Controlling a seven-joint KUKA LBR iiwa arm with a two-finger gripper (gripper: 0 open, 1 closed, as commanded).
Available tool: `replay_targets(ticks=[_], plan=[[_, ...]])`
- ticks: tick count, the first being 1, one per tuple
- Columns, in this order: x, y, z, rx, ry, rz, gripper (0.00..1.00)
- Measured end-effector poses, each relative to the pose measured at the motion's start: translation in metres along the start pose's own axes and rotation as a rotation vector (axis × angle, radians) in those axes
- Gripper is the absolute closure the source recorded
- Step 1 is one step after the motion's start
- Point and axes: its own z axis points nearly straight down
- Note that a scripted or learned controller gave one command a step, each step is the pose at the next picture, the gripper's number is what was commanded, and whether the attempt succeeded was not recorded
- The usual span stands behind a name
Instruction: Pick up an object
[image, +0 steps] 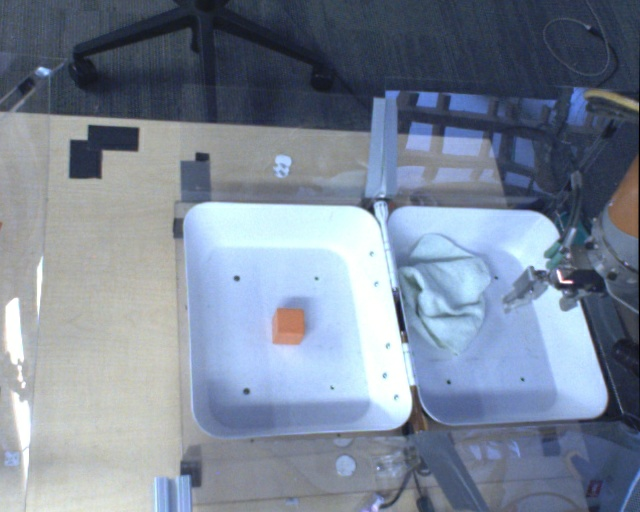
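The small orange cube sits in the middle of the left white bin. A crumpled pale cloth lies along the right white bin's left edge. The gripper, spread apart and holding nothing, hangs by that bin's right edge, probably ready to grab.

left bin: smooth white plastic, slight sheen | right bin: same | cloth: soft, pale, rumpled fabric, matt | orange cube: matt, smooth-faced | surface: light wood-grain, satin | floor: dark rough carpet

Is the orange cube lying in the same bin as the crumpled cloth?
No. The orange cube sits alone in the left bin, while the cloth lies in the right bin.
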Motion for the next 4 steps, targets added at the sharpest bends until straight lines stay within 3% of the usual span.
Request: replay_targets(ticks=[1,2,3,4], plan=[[-0.028,0.003,0.121,0.001,0.001,0.059,0.0],[-0.028,0.005,0.114,0.002,0.002,0.056,1.0],[-0.022,0.101,0.063,-0.005,-0.001,0.059,1.0],[-0.022,0.1,0.063,-0.004,-0.001,0.059,0.0]])
